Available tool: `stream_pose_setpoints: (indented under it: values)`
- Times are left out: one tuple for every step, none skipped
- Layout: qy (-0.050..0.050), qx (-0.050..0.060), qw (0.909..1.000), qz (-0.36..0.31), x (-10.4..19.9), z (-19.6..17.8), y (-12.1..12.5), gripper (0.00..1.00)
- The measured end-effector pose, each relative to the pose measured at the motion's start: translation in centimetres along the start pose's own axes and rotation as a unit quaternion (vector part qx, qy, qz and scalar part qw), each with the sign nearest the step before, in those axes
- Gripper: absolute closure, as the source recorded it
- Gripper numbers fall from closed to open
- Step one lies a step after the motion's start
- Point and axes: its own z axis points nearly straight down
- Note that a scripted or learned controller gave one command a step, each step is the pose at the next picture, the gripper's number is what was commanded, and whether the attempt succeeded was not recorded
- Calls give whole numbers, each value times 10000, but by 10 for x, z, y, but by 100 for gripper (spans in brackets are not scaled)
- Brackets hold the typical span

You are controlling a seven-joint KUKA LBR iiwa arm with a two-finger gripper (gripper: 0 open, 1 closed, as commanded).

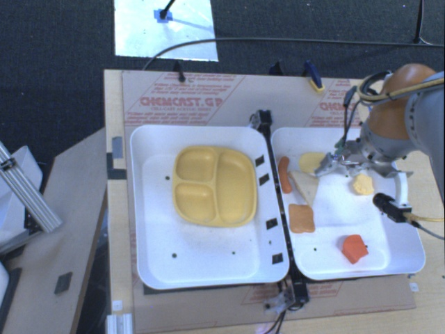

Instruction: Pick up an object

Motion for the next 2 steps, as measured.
stream_pose_setpoints:
  values:
    - [4, 5, 10000, -1, 1, -9, 0, 100]
    - [26, 63, 10000, -23, 5, -73, 1, 100]
